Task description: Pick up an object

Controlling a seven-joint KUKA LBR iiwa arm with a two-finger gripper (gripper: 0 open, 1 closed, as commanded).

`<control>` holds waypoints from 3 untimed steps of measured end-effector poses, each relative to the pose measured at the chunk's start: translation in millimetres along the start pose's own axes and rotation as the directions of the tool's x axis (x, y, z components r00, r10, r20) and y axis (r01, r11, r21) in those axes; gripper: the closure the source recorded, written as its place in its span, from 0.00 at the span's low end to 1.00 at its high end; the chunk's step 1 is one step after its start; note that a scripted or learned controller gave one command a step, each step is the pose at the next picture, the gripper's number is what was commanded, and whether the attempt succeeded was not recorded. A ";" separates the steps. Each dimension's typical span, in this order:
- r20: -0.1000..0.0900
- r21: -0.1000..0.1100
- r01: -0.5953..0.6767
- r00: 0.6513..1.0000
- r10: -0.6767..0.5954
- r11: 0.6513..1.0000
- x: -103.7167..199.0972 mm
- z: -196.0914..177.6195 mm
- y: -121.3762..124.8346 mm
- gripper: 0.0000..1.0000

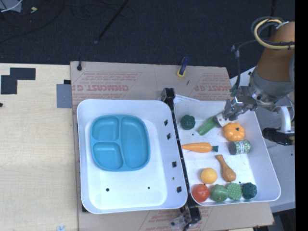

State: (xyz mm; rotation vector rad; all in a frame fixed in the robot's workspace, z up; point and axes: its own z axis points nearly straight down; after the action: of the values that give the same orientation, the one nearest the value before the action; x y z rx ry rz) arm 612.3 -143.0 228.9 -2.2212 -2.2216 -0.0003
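My gripper [231, 110] hangs over the upper right part of the right bin [262, 143], just above the upper end of a green cucumber [208, 126] and up-left of an orange pumpkin [234, 132]. It is not clear whether the gripper touches the cucumber. Around them lie a dark green broccoli [187, 122], a carrot [197, 147], a small grey-green can [239, 147], a brown drumstick [225, 168] and an orange ball [209, 175]. Along the bin's near edge sit a red tomato [200, 192], a green pepper [219, 193], a light green knobbly piece [234, 191] and another dark green piece [249, 190].
The left bin [91, 186] holds a blue divided plate [120, 142]. A black divider [174, 143] runs between the bins. A blue and yellow clip [182, 67] lies on the cardboard behind them. The grey arm with its orange band [276, 57] comes in from the upper right.
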 end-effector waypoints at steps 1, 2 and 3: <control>-0.003 0.006 0.003 1.000 -0.003 1.000 49.4 -6.5 -30.1 1.00; -0.002 0.006 0.003 1.000 -0.003 1.000 90.6 -11.2 -51.1 1.00; -0.002 0.008 0.003 1.000 -0.003 1.000 137.1 5.1 -71.0 1.00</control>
State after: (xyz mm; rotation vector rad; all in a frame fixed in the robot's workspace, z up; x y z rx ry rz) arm 541.3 -5.9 223.8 -2.2128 -2.2205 0.0062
